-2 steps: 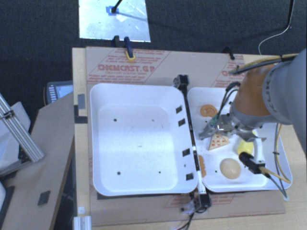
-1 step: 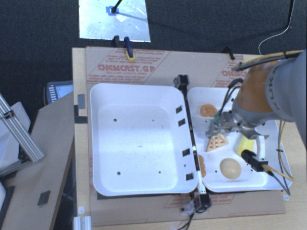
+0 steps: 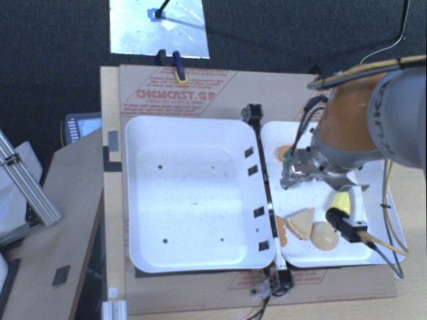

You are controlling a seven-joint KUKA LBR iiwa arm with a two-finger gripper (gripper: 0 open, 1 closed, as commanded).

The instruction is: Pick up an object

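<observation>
The arm reaches down into the right bin, its orange band and grey wrist covering the bin's middle. My gripper hangs low over the bin's left part. A small orange object lies just behind it near the bin's back left. In front of it rest a tan wedge-shaped piece and a beige rounded object. A yellow object peeks out beside the wrist, and a thin orange piece lies against the bin's left wall.
The left bin sits beside the right one, split from it by a black clipped divider. Cables trail over the right bin's right edge. A cardboard sheet lies under both bins, a metal plate behind.
</observation>
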